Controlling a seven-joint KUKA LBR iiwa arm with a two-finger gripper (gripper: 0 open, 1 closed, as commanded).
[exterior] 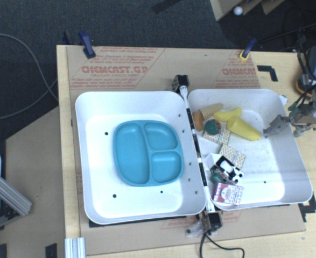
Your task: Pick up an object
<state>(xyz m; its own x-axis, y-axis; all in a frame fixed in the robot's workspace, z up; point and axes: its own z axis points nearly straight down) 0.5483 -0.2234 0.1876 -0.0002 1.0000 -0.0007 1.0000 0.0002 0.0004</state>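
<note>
Gripper [276, 127] at right bin's [287, 195] right edge, fingers apparently open, nothing between them; yellow banana-shaped toy [243, 128] lies mid-bin toward far edge, likely light, rigid, smooth plastic, so grasp across its narrow middle.

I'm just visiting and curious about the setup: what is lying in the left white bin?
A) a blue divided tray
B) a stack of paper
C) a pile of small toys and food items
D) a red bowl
A: the blue divided tray with three compartments lies flat in the left bin, while the small items, such as the yellow piece, sit in the right bin.
</note>
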